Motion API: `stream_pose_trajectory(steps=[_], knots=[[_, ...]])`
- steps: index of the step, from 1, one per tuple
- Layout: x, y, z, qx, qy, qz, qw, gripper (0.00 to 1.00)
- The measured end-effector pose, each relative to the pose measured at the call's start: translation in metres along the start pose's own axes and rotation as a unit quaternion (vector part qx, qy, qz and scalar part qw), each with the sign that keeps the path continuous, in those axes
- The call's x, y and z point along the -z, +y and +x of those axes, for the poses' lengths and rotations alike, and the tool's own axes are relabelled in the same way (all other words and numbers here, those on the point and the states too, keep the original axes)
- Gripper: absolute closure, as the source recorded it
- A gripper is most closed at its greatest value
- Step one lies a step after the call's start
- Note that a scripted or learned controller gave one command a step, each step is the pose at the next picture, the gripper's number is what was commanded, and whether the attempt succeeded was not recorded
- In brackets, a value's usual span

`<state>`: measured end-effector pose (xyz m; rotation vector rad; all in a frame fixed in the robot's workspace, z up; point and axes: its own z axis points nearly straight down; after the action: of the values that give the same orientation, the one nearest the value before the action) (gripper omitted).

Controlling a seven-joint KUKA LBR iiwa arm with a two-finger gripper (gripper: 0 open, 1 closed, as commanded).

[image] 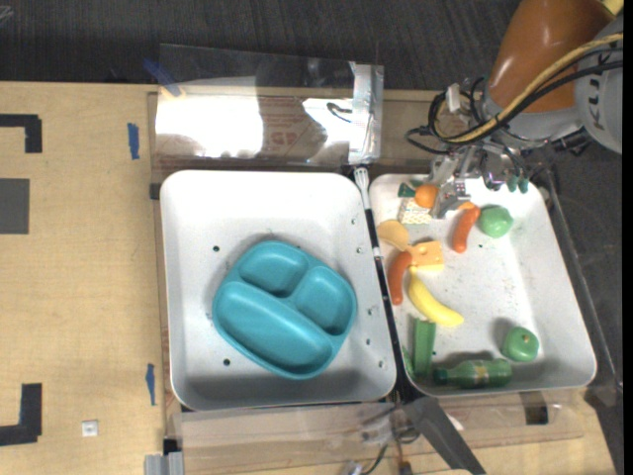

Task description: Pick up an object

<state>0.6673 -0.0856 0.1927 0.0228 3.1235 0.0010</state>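
The gripper (450, 194) stands low over the far left corner of the right bin (554, 265), reached in from the right beneath a tangle of black and yellow cables. Its metal parts crowd close to a small orange ball (425, 196); whether that ball is between the fingers cannot be told, nor how wide the fingers stand. The arm's orange band (539, 28) shows at the far right, above the grey wrist.

No brand, label or legible writing can be made out on any item. The dark green bottle (473, 372) carries a yellow patch on its side, too small to read.

Contents of the right bin, all toy food: an orange carrot (463, 228) lying just right of the gripper, with a light green round fruit (495, 222) just beside it. Left of these, a pale yellow-orange piece (394, 233) at the left wall, a second orange carrot (398, 277) below it, and a yellow-orange wedge (428, 254) touching that carrot. A yellow banana (433, 303) lies nearer, angled toward the right. A green cucumber-like stick (423, 348) stands along the near left side, close to the bottle, which lies flat along the near wall. A green apple (520, 343) rests near the right wall, apart from the rest.

The left bin (188, 265) holds a teal divided plate (285, 308) with three compartments, set at a tilt to the bin walls. A clear plastic sheet (267, 117) lies beyond the left bin on the bench (69, 285).
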Motion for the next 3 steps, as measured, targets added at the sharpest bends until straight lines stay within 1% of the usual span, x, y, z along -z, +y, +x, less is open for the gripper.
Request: stream_pose_trajectory(steps=[1, 2, 3], knots=[[0.074, 0.023, 0.011, -0.095, 0.002, 0.001, 0.9955, 1.00], [0.074, 0.067, 0.009, -0.056, 0.004, 0.000, 0.9984, 1.00], [0.080, 0.063, 0.031, 0.046, 0.006, 0.000, 0.9989, 1.00]])
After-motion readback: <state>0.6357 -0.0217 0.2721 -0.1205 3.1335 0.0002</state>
